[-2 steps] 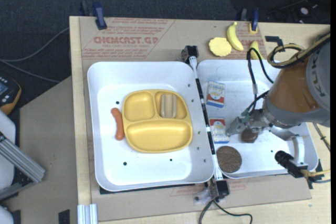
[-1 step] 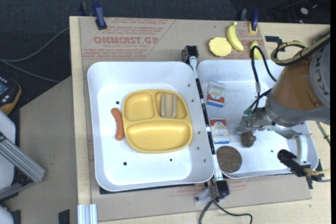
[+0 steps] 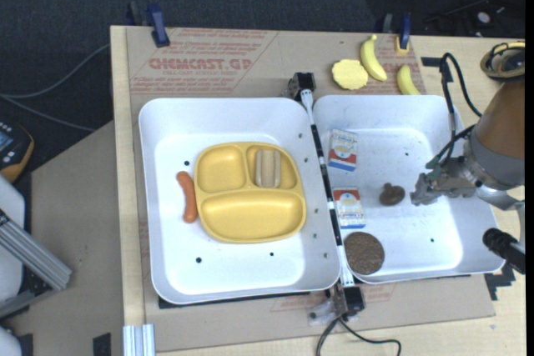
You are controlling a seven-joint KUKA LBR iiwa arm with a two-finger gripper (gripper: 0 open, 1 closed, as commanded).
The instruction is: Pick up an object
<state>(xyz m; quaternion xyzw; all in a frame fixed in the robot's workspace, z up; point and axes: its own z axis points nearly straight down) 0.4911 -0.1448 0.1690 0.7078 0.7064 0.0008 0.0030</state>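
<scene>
The gripper [image 3: 424, 189] hangs low over the right bin [image 3: 417, 258], close to its right wall, with a small brown lump [image 3: 391, 196] just beside its tip on the left; whether the jaws are spread or pressed together I cannot tell. Open white floor lies in front of the gripper toward the bin's near edge. Along this bin's left wall sit two small cartons [image 3: 343, 151] [image 3: 349, 208], and a round brown cookie [image 3: 365, 253] lies at the near left corner. The left bin [image 3: 167, 263] holds a yellow divided plate [image 3: 249, 192] with a tan bread piece [image 3: 267, 167] in its upper right compartment; an orange hot dog [image 3: 188, 196] lies just beside the plate's left edge. Behind the right bin, on the bench, lie two bananas [image 3: 374, 59] [image 3: 407, 81] and a yellow chip-like piece [image 3: 350, 74].
</scene>
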